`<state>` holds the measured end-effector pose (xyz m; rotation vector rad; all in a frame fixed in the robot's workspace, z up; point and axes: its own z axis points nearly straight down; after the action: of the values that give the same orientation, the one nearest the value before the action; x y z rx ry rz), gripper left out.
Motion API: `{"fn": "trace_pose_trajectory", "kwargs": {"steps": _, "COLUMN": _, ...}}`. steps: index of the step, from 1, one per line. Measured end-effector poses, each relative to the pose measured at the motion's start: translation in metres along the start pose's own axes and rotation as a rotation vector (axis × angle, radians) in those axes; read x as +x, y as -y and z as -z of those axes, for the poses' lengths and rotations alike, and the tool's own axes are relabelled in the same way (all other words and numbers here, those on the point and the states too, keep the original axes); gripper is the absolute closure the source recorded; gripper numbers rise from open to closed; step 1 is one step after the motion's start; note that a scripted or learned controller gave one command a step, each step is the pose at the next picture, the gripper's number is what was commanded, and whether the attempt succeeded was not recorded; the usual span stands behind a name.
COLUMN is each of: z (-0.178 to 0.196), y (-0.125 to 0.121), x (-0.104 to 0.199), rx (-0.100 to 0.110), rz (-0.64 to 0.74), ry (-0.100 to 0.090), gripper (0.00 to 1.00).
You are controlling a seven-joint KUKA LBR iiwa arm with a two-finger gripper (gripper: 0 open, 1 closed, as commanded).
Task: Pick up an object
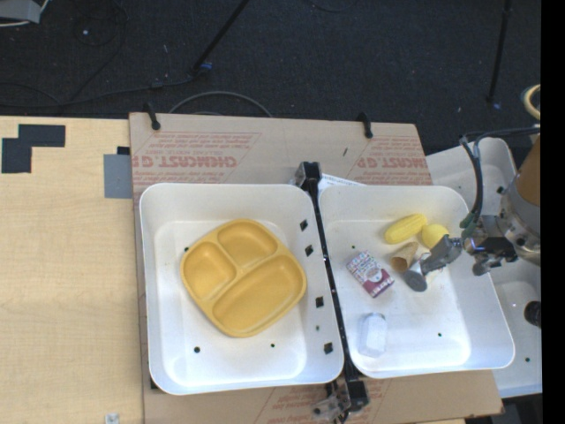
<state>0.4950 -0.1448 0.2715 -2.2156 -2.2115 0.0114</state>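
Camera view: pincer (422, 270) lowered into right bin (441, 347), reach step judged in hand; whether released or clenched cannot be told (tip blurred); yellow object (405, 229) lies just beside it; a settled descent and firm close are next required.

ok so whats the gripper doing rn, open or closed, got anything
Gripper: low in the right bin, beside the yellow objects; open or shut cannot be told, and no object visibly held.
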Motion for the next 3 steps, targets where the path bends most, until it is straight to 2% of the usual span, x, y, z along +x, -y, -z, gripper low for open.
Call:
{"fn": "trace_pose_trajectory", "kwargs": {"steps": 1, "z": 0.005, "y": -0.002, "x": 0.000, "rx": -0.009, "rz": 0.002, "ry": 0.002, "gripper": 0.00}}
{"fn": "trace_pose_trajectory", "kwargs": {"steps": 2, "z": -0.047, "y": 0.008, "x": -0.002, "rx": -0.005, "rz": 0.002, "ry": 0.000, "gripper": 0.00}}
{"fn": "trace_pose_trajectory", "kwargs": {"steps": 3, "z": -0.092, "y": 0.005, "x": -0.007, "rx": -0.005, "rz": 0.001, "ry": 0.000, "gripper": 0.00}}
